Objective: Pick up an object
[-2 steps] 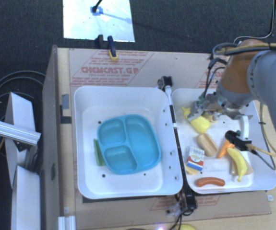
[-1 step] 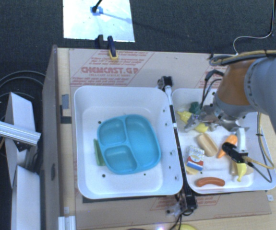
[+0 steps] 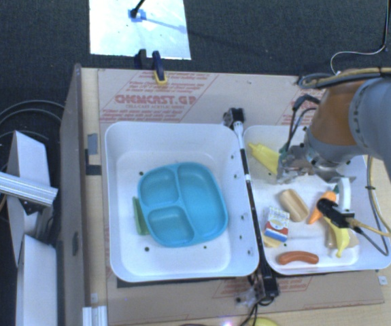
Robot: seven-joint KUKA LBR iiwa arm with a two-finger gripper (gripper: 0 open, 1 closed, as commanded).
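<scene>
The gripper is down in the right bin, just right of the yellow toy near its far left corner, fingers too blurred to tell spread or pressed, so it looks mid-reach and next needs a clean closing and lift.

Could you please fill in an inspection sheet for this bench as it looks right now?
Surface: bench bears two white bins side by side, left bin and right bin.
Job's things: right bin holds a yellow piece, bread roll, small carton, sausage, banana, orange piece.
Clutter: blue divided tray in left bin, green strip beside it.
Grippers: gripper low in right bin near the yellow piece.
Cables: cables on the floor at left.
Surroundings: white sheet beyond the bench.
</scene>
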